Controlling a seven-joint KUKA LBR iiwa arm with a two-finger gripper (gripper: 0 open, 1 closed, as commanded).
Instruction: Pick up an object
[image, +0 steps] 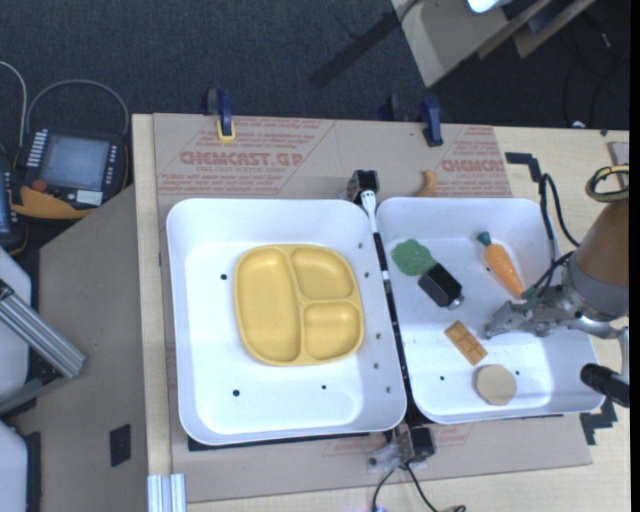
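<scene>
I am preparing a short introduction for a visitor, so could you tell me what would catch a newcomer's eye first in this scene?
The yellow divided plate stands out first, lying alone in the middle of the left bin. Next comes the right bin, with an orange carrot, a green piece, a black block, a tan cracker and a beige disc. The pincer reaches in from the right, between carrot and disc.

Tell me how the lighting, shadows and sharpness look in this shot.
Camera view: even overhead light, both white bins bright, the left bin close to washed out; soft shadows only, a faint one beside the yellow tray; tray, carrot and black block look sharp; the hand and arm at the right edge look slightly soft; the floor beyond the bench is dark.
</scene>
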